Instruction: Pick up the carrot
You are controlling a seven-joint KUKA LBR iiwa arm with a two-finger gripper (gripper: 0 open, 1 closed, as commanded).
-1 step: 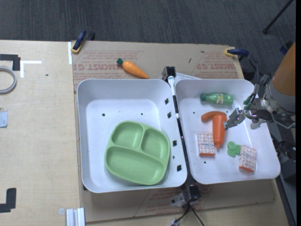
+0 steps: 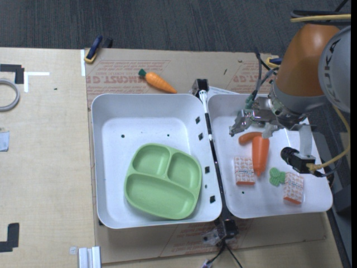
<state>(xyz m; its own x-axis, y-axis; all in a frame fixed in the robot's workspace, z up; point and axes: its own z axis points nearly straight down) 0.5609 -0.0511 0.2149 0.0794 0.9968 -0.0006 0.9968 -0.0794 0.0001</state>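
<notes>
The gripper hangs over the right bin, fingers spread just above the carrot, gripping nothing.

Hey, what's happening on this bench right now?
A grey and orange robot arm reaches into the right white bin, its gripper poised just above an orange toy carrot lying there beside two small printed packets. Another orange carrot lies on the cardboard behind the bins. The left white bin holds a green divided plate.

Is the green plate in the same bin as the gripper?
No, the green plate lies in the left bin, while the gripper hangs over the right bin.
</notes>
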